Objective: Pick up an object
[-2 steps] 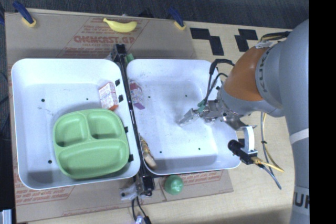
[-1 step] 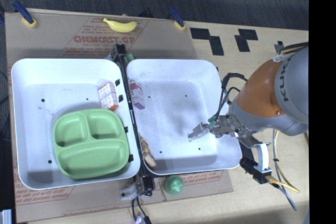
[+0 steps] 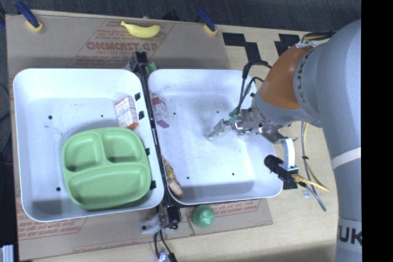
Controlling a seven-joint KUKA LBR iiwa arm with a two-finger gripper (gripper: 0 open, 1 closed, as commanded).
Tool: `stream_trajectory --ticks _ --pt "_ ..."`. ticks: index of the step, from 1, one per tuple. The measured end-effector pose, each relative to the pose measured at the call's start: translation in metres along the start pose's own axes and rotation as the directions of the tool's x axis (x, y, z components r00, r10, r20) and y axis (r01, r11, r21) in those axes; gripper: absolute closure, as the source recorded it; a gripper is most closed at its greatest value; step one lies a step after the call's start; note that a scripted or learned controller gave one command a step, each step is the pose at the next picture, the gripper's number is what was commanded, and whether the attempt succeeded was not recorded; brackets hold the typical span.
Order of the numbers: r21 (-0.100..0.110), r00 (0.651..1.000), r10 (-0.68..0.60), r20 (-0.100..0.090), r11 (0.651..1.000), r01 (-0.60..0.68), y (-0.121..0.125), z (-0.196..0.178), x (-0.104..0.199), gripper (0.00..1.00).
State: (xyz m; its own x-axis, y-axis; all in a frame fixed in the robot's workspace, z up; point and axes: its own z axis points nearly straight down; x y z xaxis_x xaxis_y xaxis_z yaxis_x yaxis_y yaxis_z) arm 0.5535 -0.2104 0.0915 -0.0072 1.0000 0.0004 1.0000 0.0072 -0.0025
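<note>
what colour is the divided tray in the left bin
Light green; the divided tray shows plainly in the camera view, lying in the left bin.

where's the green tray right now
The green tray lies in the left bin, toward its front right corner, just below a small red and white carton and close to the divide between the two bins.

Gripper down low in the right bin, fingers spread apart, nothing between them. A green divided tray sits in the left bin with a small carton beside it. Green ball rests on the cardboard outside.
</note>
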Motion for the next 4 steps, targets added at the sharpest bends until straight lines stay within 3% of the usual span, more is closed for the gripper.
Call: stream_trajectory --ticks 1,2,3,4 --pt "0.001 1.000 -0.003 -0.001 1.000 0.003 0.000 -0.010 0.000 1.00" --pt "-0.004 1.000 0.004 0.001 1.000 -0.004 -0.039 -0.093 -0.001 1.00" --pt "-0.001 1.000 0.004 0.000 1.000 -0.004 -0.040 -0.092 -0.001 0.00" --pt "0.001 1.000 0.000 0.000 1.000 0.000 0.007 -0.033 0.000 0.00"
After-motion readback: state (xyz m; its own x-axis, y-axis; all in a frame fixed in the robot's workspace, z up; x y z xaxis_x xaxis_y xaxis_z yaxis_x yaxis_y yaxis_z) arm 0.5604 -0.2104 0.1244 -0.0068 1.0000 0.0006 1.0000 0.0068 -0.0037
